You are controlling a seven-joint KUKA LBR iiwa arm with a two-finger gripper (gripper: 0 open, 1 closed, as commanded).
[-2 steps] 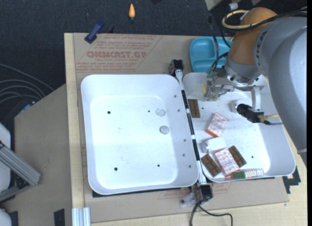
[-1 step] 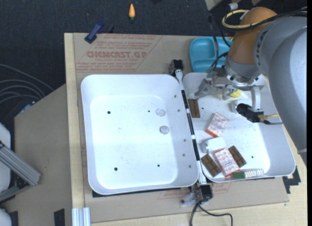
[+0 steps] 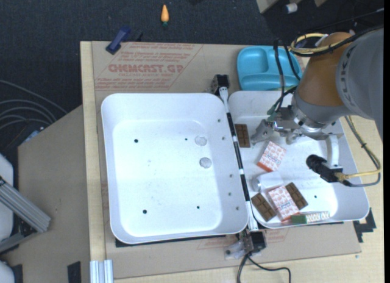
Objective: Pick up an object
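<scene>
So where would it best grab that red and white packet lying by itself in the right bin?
Probably from straight above, fingers closing across the narrow width of the red and white packet. It lies flat and turned at an angle on the right bin floor, with bare floor along its sides, so there looks to be room.

End effector above right bin packets

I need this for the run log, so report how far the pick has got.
Done: the arm has reached over the right bin and hangs above its upper part. In hand: nothing that the view shows; I cannot make out the claw under the wrist. Left: the whole grasp and lift. The red-and-white packet lies on the bin floor, as do the brown bars and packets near the front wall.
</scene>
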